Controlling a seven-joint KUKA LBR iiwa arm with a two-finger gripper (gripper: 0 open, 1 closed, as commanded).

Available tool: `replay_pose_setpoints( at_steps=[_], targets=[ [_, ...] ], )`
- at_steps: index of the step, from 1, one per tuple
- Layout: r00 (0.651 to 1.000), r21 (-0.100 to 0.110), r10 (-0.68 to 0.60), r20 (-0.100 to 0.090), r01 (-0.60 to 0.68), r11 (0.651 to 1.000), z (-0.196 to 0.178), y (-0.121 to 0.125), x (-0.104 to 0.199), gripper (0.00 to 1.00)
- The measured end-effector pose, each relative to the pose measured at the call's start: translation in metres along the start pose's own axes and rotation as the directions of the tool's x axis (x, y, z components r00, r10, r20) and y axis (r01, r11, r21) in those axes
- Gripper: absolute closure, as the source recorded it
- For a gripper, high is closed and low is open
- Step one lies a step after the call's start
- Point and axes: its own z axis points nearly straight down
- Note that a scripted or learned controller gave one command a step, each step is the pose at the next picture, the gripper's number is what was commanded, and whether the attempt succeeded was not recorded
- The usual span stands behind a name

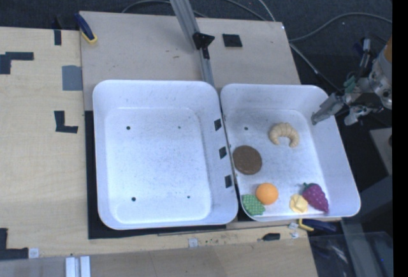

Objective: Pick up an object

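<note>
— Five things we count in the right bin point(331, 142): croissant point(284, 134), brown cookie point(247, 159), orange point(267, 193), green piece point(253, 205), grapes point(315, 196) by a yellow bit point(298, 203).
— And the claw point(338, 111)?
— Over that bin's right rim, near the table's right edge; we see its fingers spread, gripping nothing.

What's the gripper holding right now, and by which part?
Nothing is held. The gripper sits at the right bin's right rim with nothing between its fingers. The croissant, the nearest item, lies apart from it on the bin floor.
</note>
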Motion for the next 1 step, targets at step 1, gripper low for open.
replay_pose_setpoints(
  at_steps=[1],
  targets=[
    [1.0, 0.01, -0.001, -0.003, 0.001, 1.0, 0.1315, 0.0959, 0.0067, 0.0]
  ],
)
